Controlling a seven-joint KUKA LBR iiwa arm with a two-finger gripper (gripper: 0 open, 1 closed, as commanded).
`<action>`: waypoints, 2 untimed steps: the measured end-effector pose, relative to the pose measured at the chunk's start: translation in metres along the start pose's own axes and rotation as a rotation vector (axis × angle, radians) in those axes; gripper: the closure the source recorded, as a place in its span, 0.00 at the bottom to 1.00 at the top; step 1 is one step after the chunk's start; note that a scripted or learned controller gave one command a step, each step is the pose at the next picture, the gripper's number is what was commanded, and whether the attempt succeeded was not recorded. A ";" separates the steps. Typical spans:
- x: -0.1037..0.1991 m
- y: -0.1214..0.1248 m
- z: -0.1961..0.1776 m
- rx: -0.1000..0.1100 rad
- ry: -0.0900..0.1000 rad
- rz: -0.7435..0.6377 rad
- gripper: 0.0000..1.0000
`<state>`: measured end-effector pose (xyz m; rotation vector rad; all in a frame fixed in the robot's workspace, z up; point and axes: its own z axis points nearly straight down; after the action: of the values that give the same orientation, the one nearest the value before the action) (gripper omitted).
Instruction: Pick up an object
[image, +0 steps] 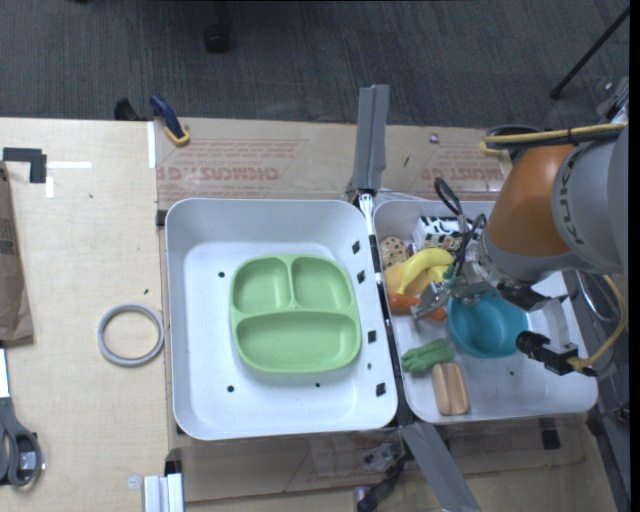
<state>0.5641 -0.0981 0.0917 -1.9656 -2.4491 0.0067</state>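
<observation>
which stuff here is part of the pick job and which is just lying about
Job:
gripper
banana
blue bowl
green toy
tan block
right bin

Lying about:
green divided plate
left bin
ring
scissors

Light is bright and even, coming from overhead. The left white bin (185, 330) is close to overexposed, and the green divided plate (295, 313) inside it casts only a faint, soft shadow on the bin floor. Above the bin, the dark carpet (300, 50) looks grainy. Focus is moderately sharp, softening slightly toward the frame corners.
</observation>
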 end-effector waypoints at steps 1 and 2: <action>-0.022 -0.011 0.000 -0.002 0.002 0.004 0.00; -0.024 0.016 0.000 0.001 0.003 0.189 0.00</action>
<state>0.5850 -0.1179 0.0913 -2.1863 -2.2515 0.0052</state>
